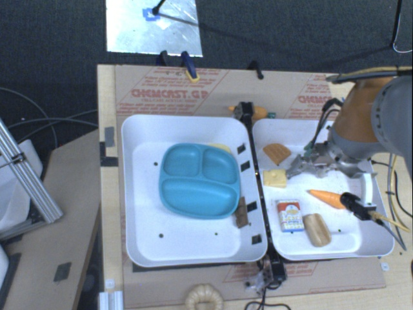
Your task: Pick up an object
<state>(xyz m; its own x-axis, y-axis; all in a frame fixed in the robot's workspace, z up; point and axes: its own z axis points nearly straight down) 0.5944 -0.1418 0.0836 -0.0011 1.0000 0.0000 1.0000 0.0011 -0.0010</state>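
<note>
My gripper [302, 165] hangs low in the right bin [377, 237], between a slice of toast [277, 152] to its upper left and a pale yellow cheese block [275, 177] to its lower left. It sits close to both, and I see nothing held in it. An orange carrot [324, 198] lies just below the gripper. Nearer the front of the bin are a small red and white box [290, 215] and a tan bread roll [316, 229].
The left bin [139, 237] holds a blue divided plate [199, 179], with a yellow piece [222, 148] peeking from behind it. A small brown item [242, 214] lies by that bin's right wall. The arm [374, 118] comes in from the right over the right bin.
</note>
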